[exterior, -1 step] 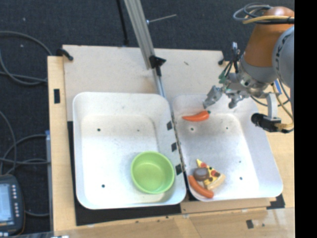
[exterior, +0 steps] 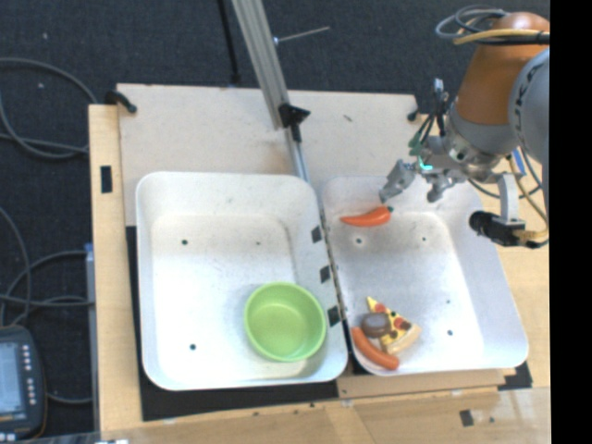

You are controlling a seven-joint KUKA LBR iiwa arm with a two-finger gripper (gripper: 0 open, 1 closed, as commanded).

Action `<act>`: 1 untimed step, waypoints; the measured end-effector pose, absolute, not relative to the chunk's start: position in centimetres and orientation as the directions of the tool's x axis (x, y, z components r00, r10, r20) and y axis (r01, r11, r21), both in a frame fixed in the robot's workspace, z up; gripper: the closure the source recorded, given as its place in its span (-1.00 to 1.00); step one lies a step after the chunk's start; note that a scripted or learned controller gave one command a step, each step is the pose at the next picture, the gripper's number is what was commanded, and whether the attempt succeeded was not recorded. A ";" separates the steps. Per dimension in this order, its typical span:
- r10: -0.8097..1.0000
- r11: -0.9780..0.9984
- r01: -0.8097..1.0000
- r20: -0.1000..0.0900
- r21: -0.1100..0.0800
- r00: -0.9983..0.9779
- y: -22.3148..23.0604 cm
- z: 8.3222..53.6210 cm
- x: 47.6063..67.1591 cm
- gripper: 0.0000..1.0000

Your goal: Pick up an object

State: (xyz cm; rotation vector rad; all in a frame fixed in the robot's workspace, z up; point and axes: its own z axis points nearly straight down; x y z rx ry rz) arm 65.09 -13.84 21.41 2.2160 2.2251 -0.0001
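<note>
Orange chili pepper (exterior: 366, 216), lying in the right bin (exterior: 481, 285) near its back wall, is judged light, smooth, rigid plastic, best pinched mid-body; gripper (exterior: 418, 185) is seen spread open, empty, just above-right.

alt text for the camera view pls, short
The arm's tool is above the right bin's far end, near an orange pepper-like toy. More toy food lies at that bin's near-left corner; a green bowl sits in the left bin.

Dark carpeted floor (exterior: 55, 26) around a light wooden bench (exterior: 203, 128). Loose black cables (exterior: 28, 109) trail at left. Slanted aluminium pole (exterior: 262, 49) rises from bench. Handheld control pendant (exterior: 18, 382) lower left.
</note>
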 end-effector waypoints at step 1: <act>1.000 0.000 1.000 -0.003 -0.003 0.000 -14.0 17.2 64.8 -1.00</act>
